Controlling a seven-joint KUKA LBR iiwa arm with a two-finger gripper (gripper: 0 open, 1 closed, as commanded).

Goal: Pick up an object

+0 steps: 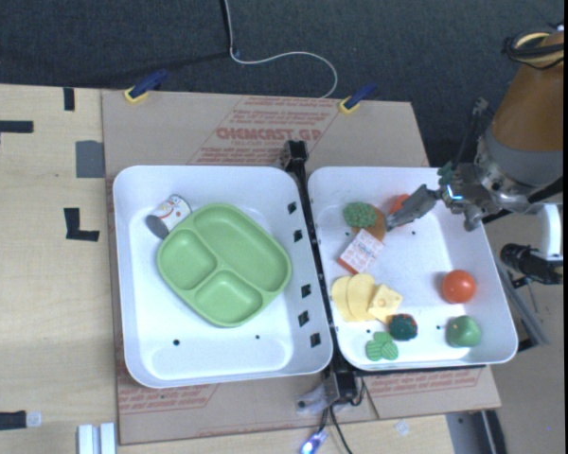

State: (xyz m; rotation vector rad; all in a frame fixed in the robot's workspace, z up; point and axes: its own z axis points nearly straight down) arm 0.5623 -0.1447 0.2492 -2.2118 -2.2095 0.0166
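White plastic formed both bins, which were set side by side on a cardboard sheet (265,126) on the worktop (38,253). The left bin (137,348) was seen to hold a green divided plate (223,264), with a small grey-and-white item (168,215) just beside the plate's upper-left edge. In the right bin (488,343) several toy foods were scattered: a green leafy piece (361,214) near the top, a red-and-white packet (362,251) just below it, yellow pieces (364,299) in the middle, a dark green-and-red item (402,326) and a green piece (381,349) near the bottom edge, and a red ball (458,286) above a green ball (464,331) at the right. The arm (530,112) was seen reaching in from the right, with the claw (407,208) low over the bin's upper part, just beside the leafy piece and an orange object (399,201) partly hidden behind it. Whether the claw was wide or narrow could not be told, and nothing was seen held in it.
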